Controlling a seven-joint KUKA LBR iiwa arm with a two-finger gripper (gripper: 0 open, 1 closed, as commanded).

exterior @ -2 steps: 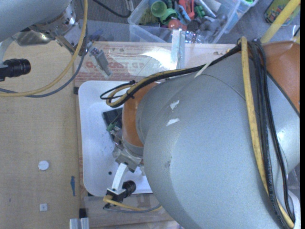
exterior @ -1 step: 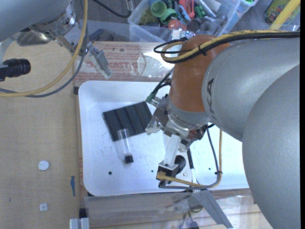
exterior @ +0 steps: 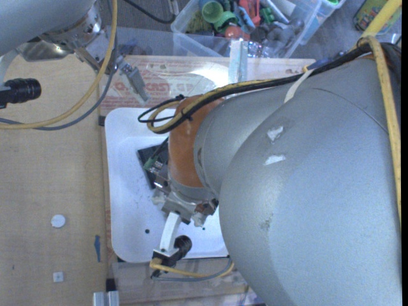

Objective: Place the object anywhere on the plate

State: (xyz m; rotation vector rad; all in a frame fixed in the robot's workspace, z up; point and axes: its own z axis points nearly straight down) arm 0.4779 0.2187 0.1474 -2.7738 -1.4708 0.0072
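Nearest the lens, the grey arm (exterior: pixel 306 190) is seen to occupy the right and centre of the view, with its orange band (exterior: pixel 182 152) lying above the wrist. A dark flat object (exterior: pixel 152 157), black with a small green patch, is shown in the white bin (exterior: pixel 124 190). It is set against the left side of the orange band and is partly covered by it. The pincer (exterior: pixel 183 204) is located just below this object in the view, over the bin's floor. It is viewed from behind the wrist, so whether it is released, clenched or grasping anything cannot be told. Contact between pincer and object cannot be judged. A few dark specks (exterior: pixel 148 231) are noted on the bin floor near its front edge. The bin is carried by a pale wooden tabletop (exterior: pixel 51 171), on which a small white disc (exterior: pixel 58 220) is marked well to the left of the bin. Behind the bin a printed board (exterior: pixel 159 78) is laid, and beyond it a clear tub (exterior: pixel 255 18) of coloured toys is visible.
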